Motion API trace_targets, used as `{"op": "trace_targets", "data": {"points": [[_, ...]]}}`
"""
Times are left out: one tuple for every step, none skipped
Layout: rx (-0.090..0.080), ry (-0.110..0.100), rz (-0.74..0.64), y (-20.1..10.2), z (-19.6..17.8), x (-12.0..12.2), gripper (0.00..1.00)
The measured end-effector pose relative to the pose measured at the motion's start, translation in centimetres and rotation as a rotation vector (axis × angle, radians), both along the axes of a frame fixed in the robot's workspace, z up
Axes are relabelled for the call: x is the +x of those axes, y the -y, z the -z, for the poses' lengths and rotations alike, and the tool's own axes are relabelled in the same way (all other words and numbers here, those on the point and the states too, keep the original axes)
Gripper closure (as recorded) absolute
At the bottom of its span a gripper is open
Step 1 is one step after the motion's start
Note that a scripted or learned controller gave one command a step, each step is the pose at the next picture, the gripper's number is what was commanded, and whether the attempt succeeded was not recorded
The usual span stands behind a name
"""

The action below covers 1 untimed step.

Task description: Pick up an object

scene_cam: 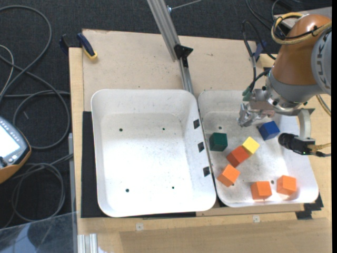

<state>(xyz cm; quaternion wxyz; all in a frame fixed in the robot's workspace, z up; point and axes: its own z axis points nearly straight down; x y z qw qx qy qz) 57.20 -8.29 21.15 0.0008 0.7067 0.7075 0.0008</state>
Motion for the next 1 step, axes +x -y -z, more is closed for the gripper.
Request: {"op": "trace_targets", "data": {"points": [[0.004, -0.005, -0.005, -5.73, -0.38, -2.06, 1.00]]}}
